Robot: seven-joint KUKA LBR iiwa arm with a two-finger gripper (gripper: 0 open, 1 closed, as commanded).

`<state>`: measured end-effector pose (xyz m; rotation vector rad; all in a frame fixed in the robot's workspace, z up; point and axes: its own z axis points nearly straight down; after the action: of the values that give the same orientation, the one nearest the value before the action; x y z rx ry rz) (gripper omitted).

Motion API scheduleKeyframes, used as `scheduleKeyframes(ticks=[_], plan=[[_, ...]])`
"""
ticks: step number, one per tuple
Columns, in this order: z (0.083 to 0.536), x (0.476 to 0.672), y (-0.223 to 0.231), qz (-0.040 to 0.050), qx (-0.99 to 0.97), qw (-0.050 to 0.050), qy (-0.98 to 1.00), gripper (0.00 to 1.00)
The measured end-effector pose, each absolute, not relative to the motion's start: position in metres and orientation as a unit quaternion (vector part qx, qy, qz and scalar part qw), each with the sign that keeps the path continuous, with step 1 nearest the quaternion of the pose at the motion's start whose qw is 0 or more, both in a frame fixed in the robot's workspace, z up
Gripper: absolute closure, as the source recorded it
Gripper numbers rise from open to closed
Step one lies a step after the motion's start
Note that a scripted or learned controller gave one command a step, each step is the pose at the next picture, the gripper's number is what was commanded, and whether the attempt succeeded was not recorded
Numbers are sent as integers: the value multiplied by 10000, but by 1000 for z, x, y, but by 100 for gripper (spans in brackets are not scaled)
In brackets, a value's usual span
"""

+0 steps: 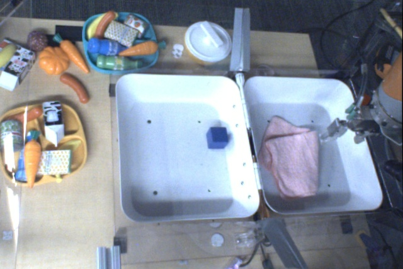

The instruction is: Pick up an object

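Over the right bin (pixel 362 189), near its right wall, I see the jaws (pixel 332 130) hanging at the end of the grey arm that comes in from the right. I cannot tell from this angle whether they are spread or pressed together, and nothing shows between them. Just to their left, a crumpled pink cloth (pixel 291 156) lies on the floor of that bin, close to the divider and apart from the arm. Across in the left bin (pixel 151 198), a small blue cube (pixel 217 137) sits alone, a little right of centre. On the worktop (pixel 94 223) to the left I make out a yellow tray (pixel 79 138) of toy food, a blue bowl (pixel 151 60) of more toy food behind it, a loose toy pumpkin (pixel 52 60), and a white lidded tub (pixel 208 41) behind the bins.
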<state>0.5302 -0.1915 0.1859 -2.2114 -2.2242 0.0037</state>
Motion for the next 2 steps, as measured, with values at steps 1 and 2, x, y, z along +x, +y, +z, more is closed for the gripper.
scheduleKeyframes(ticks=[1, 2], plan=[[93, 542, -154, -11, -6515, -15, -7587, 0], [89, 562, -190, -32, -5999, -36, -8000, 0]])
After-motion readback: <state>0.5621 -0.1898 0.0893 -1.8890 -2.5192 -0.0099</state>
